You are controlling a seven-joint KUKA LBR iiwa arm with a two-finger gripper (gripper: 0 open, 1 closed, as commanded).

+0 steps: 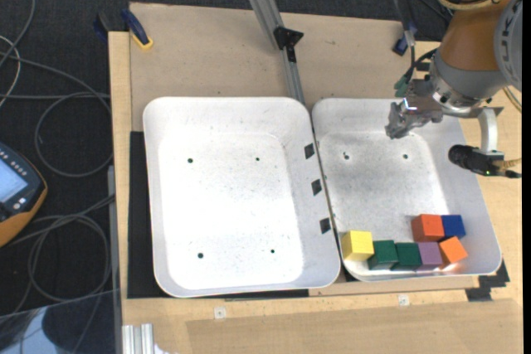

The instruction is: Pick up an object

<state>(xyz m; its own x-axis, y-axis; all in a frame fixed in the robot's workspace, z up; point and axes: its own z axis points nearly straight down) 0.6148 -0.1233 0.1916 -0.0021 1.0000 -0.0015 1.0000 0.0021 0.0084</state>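
The grey arm with its orange band point(481, 12) reaches in from three o'clock, and its two-finger gripper point(398, 125) hangs over the far edge of the right-hand shallow white plastic bin point(465, 178), at about twelve o'clock of that bin. Whether the fingers are spread or pressed together cannot be told from this slant; nothing shows between them.

The small blocks are gathered at the bin's near edge, between five and six o'clock, well apart from the gripper. A yellow cube point(358, 244) sits at the left end of the cluster, just beside a dark green cube point(382, 253) and a second green cube point(407, 254). A purple cube point(429, 253) follows, touching an orange cube point(453, 249) at the right end. Behind these lie a red-orange cube point(429, 225) and a blue cube point(453, 224), side by side.

The left-hand shallow white bin point(166, 178) lies beside the first on the light wooden table point(207, 46). A grey metal pole point(261, 4) rises at a slant from between the bins toward twelve o'clock.
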